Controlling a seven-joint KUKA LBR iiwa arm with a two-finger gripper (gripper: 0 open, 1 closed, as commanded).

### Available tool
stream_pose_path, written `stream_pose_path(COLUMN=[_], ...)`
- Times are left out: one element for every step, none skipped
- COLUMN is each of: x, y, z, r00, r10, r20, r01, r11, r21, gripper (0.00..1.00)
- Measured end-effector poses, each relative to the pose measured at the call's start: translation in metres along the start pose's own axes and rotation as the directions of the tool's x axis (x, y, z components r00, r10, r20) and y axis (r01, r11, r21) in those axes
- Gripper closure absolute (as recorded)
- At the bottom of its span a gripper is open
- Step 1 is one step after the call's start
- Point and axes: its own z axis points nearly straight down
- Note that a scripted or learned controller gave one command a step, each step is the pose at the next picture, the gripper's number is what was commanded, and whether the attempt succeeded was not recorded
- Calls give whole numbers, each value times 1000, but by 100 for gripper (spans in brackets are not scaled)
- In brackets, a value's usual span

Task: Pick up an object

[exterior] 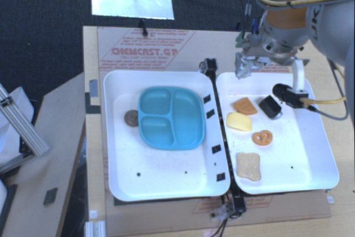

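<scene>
A: Right bin [316, 169] contents?
B: Orange wedge [244, 106], pale yellow cheese-like piece [238, 121] just below it, orange pretzel [262, 137], tan bread slice [248, 166] nearest the front rim, and a black block [270, 106] right of the wedge.
A: Tool [244, 70]?
B: Over the right bin's back rim, above the wedge, nothing seen in it; open or closed, can't tell.
A: Left bin [119, 175]?
B: Blue divided plate [170, 117], with a small brown disc [131, 117] touching its left edge.
</scene>
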Motion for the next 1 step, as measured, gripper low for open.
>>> stream_pose_path(x=[58], y=[9], z=[1], r00=[1000], r10=[-2], r20=[-1], r01=[2], r11=[1000], r21=[-1], gripper=[100])
